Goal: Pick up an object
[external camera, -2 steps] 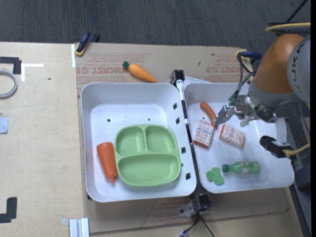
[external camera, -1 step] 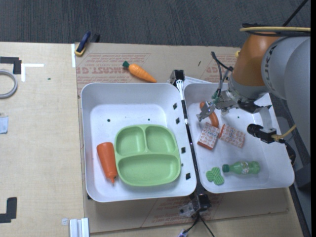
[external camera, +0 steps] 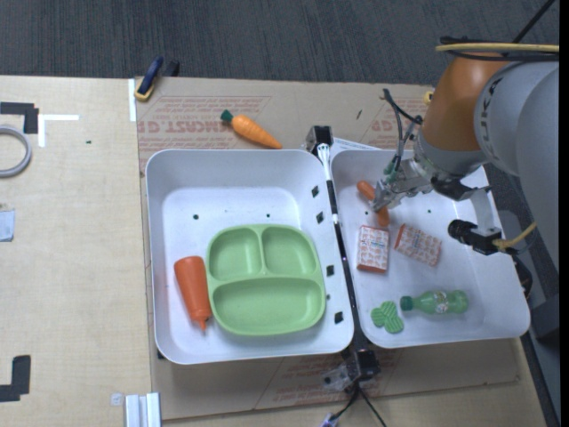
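The arm is reaching into the right bin (external camera: 507, 318) from the right, and the gripper (external camera: 388, 194) is sitting low over a small orange piece (external camera: 370, 194) near that bin's back-left corner, so the step in hand looks like the grasp itself. Whether the gripper is open, closed or gripping cannot be told from this slant; the orange piece is lying just beside or under the tip, and contact is not clear. If the piece is not yet caught, the next move is calling for a squeeze centred on it and then a straight lift clear of the bin wall; the piece is small and close to the divider, so a slip seems possible. Counting the right bin: one orange piece, two small cartons, one (external camera: 373, 248) upright-faced and one (external camera: 418, 245) tilted beside it, one green bottle (external camera: 436, 303) lying on its side, one green leaf-shaped toy (external camera: 388, 318). The left bin (external camera: 169, 185) is holding one green plate (external camera: 265, 280) with three compartments and one carrot (external camera: 192, 288) just beside it. A second carrot (external camera: 252, 130) is lying outside, behind the bins.
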You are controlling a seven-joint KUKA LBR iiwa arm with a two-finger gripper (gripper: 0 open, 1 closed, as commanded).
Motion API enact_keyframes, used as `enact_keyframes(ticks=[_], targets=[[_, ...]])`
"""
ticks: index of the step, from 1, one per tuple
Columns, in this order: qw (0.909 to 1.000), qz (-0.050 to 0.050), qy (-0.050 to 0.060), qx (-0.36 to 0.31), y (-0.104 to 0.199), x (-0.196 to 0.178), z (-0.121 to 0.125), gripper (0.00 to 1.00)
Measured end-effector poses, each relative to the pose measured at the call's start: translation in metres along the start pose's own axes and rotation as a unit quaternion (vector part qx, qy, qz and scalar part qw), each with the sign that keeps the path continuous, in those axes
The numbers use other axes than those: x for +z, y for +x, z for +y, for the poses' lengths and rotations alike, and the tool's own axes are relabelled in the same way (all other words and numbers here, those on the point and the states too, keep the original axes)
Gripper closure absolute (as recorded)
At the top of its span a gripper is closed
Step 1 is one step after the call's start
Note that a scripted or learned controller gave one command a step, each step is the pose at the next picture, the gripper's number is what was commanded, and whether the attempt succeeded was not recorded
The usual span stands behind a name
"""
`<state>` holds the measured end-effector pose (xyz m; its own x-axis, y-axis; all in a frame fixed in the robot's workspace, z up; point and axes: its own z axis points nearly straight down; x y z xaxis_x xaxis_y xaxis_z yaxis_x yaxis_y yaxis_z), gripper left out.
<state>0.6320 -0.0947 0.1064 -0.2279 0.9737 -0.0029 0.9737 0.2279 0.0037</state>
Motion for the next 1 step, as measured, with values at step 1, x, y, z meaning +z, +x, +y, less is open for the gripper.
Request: enact_keyframes(ticks=[1], targets=[[0.9969,0.001,0.002,-0.079,0.0739,-0.1264,-0.0049,1.0]])
